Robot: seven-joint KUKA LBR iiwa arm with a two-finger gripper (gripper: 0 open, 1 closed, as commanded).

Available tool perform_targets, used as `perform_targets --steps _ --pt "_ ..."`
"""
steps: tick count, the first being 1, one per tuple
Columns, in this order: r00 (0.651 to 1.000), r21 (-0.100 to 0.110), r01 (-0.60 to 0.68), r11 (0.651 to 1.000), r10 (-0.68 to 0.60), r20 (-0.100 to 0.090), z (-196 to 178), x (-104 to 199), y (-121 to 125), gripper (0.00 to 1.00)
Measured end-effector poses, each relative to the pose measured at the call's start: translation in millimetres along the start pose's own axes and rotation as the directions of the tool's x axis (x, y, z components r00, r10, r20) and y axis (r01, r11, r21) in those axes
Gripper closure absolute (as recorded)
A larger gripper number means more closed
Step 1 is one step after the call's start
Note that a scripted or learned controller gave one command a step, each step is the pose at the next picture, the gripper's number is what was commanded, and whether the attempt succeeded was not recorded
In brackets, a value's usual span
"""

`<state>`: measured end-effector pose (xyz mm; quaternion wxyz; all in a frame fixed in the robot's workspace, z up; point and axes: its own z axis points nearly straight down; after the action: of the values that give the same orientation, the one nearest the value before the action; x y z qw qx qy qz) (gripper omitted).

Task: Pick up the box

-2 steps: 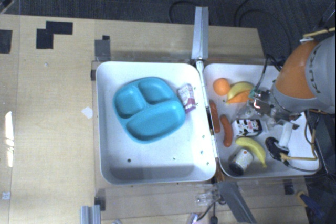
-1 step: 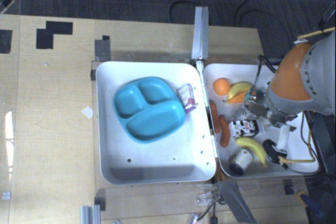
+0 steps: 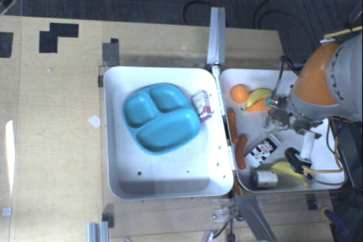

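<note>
The pale wooden surface (image 3: 57, 133) is seen at the far left, and on it the two white bins are set side by side. In the left bin (image 3: 116, 144) a blue divided plate (image 3: 161, 118) is laid near the middle, with a small pink-and-white packet (image 3: 202, 105) touching its right edge.

In the right bin (image 3: 252, 75), two red sausages (image 3: 241, 151) are lined along the left wall. An orange (image 3: 239, 93) is placed at the far end, just beside a yellow fruit, possibly a banana (image 3: 260, 94), though its outline is blurred.

The box (image 3: 262, 149), small and printed in white, black and red, is found lying flat towards the near part of this bin, right of the sausages. A silver can (image 3: 264, 178) is laid just below it, and a second banana (image 3: 288, 170) to the can's right.

The pincer (image 3: 279, 117) is held above the bin floor, near the box's far right side. Nothing is seen gripped in it, and whether it is released or clenched cannot be told. The arm (image 3: 320, 79) is extended from the right.
</note>
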<state>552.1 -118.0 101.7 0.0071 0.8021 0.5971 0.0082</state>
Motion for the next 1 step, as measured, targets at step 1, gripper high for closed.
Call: perform_targets --steps 1 --pt "0.993 0.015 -0.120 0.993 0.120 0.007 -87.2 -57.8 -20.2 1.00"
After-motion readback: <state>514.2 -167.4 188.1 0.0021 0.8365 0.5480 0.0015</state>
